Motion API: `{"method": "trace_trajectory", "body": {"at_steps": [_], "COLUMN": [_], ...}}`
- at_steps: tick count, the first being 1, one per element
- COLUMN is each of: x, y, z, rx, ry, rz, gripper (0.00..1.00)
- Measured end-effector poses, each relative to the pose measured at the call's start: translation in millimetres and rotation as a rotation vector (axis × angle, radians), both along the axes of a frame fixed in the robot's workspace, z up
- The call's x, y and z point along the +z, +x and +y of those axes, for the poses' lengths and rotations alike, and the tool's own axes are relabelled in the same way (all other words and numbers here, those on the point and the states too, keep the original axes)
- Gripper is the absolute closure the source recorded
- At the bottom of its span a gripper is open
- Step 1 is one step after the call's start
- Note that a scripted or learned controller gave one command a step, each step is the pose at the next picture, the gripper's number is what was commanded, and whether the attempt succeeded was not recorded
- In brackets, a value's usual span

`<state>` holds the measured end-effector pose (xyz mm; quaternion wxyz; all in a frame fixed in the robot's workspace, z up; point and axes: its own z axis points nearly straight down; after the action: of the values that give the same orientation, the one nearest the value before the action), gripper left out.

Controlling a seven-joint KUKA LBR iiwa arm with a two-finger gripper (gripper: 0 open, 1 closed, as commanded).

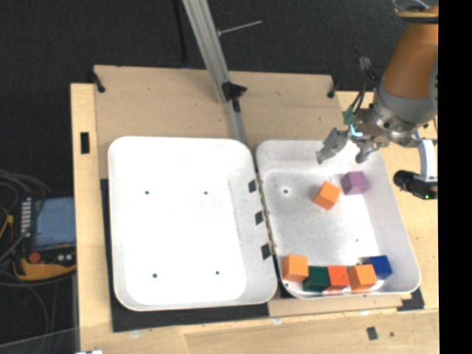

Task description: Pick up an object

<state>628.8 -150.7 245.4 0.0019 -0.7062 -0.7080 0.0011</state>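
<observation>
Gripper hangs over the far part of right bin, fingers spread, nothing btw them. Just below it lie a purple cube and an orange cube, tilted, near each other. At near wall: a row w/ orange, green, orange, orange, blue cubes.

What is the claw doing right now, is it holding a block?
Claw: open, holding nothing, above the right bin's far end.
</observation>
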Motion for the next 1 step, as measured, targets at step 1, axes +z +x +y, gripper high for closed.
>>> {"method": "trace_trajectory", "body": {"at_steps": [1], "x": [3.0], "y": [0.8], "z": [-0.2], "rx": [0.001], "ry": [-0.002], "rz": [-0.005], "gripper": [0.0]}}
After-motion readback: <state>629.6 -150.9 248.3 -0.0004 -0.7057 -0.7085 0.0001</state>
